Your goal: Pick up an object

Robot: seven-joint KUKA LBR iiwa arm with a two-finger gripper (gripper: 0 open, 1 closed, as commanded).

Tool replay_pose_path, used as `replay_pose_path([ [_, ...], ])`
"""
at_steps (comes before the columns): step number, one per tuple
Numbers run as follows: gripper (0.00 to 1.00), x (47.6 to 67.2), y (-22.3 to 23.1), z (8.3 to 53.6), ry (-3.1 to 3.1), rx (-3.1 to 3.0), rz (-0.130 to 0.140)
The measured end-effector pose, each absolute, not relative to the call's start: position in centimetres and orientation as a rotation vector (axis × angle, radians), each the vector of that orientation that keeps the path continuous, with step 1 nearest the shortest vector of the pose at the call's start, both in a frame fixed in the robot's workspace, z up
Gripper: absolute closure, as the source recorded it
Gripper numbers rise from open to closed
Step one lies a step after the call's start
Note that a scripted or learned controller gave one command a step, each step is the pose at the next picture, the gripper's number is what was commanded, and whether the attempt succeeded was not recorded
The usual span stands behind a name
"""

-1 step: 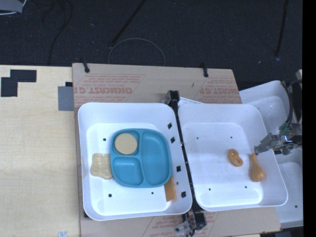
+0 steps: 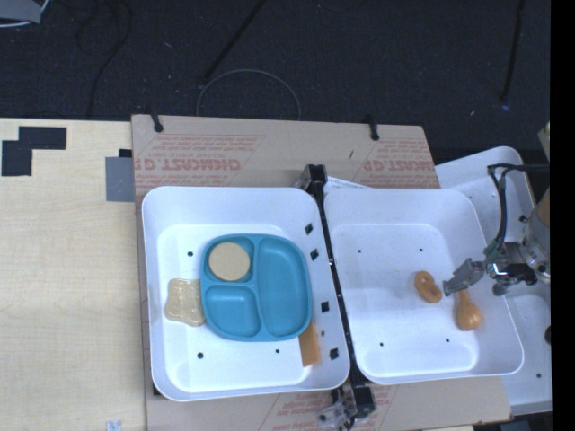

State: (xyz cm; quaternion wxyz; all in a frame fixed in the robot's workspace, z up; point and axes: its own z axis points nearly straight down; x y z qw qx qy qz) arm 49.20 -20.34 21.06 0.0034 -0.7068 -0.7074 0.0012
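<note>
One gripper reached low into the right bin from the right edge. It sat between two orange pieces, and whether it was apart or together could not be told.

Two white bins, one blue divided tray, one round cracker, and four other small food pieces.

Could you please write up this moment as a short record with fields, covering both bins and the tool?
left bin: blue plastic divided tray holding a round tan disc; pale beige flat piece at its left; orange-brown strip at its lower right
right bin: two orange-brown rounded pieces
tool: over right bin, near both pieces
</note>
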Motion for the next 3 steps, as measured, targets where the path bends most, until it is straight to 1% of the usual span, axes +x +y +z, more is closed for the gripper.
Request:
replay_pose_path([
  [1,0.00,48.6,-20.2,16.6,-2.216,-2.216,0.004],
  [2,0.00,48.9,-21.0,12.0,-2.223,-2.222,-0.001],
  [3,1.00,48.9,-21.1,13.1,-2.219,-2.224,-0.001],
])
